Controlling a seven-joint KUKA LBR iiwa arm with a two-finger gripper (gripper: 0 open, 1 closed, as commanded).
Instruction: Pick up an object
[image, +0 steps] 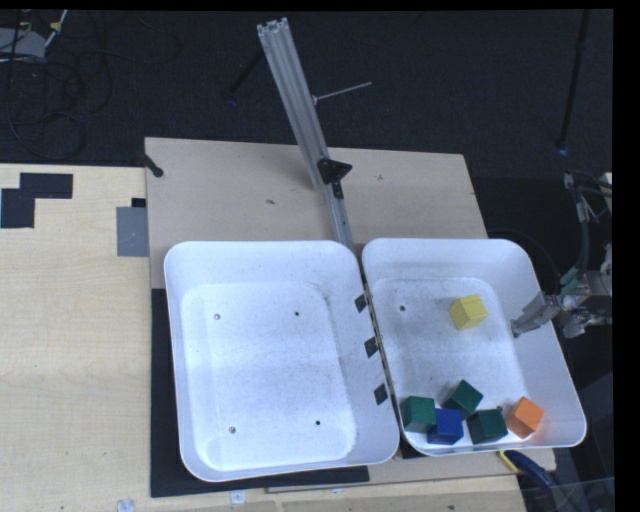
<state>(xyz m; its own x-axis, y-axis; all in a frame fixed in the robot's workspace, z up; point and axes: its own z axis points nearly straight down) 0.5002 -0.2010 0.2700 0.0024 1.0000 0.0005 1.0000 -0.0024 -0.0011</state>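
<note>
Approach step; gripper (533, 318) at right bin's (440, 258) 3 o'clock rim, open/shut can't tell; next: reach yellow block (467, 312).

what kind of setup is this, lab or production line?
Most likely a robotics lab bench for pick tests: two white bins, left and right, sit side by side, toy-like coloured blocks such as the yellow block lie in the right one, and loose cables trail over the dark floor.

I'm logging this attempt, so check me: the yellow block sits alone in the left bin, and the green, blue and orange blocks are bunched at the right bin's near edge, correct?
Not quite. The yellow block sits alone in the right bin, not the left bin. The camera view shows it. The rest holds.
</note>
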